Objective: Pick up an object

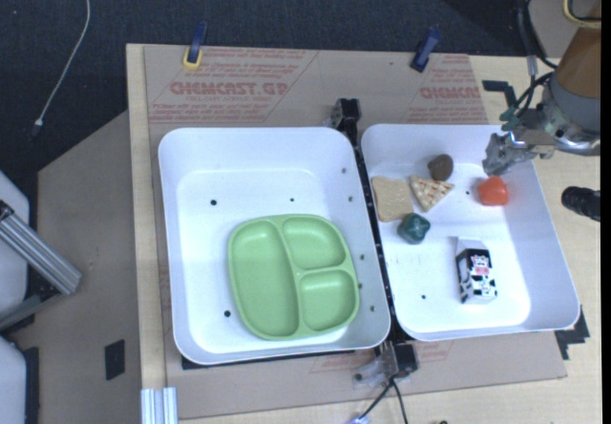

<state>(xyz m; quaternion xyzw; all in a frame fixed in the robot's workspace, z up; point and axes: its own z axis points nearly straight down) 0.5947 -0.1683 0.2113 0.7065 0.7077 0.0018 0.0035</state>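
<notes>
In the right bin (535, 317) lie a red-orange ball (493, 191), a brown round lump (440, 167), a tan bread slice (389, 198), a pizza-like wedge (431, 191), a dark teal lump (414, 227) and a black-and-white cow-patterned toy (476, 275). My gripper (496, 159) hangs over the bin's far right side, just above and behind the red-orange ball. Nothing shows between its fingers.
The left bin (191, 164) holds a green three-compartment plate (291, 275). Both bins rest on a cardboard sheet (248, 88) held by a blue-and-yellow clamp (195, 46) and a blue clamp (425, 50). A black clip (346, 113) joins the bins at the back.
</notes>
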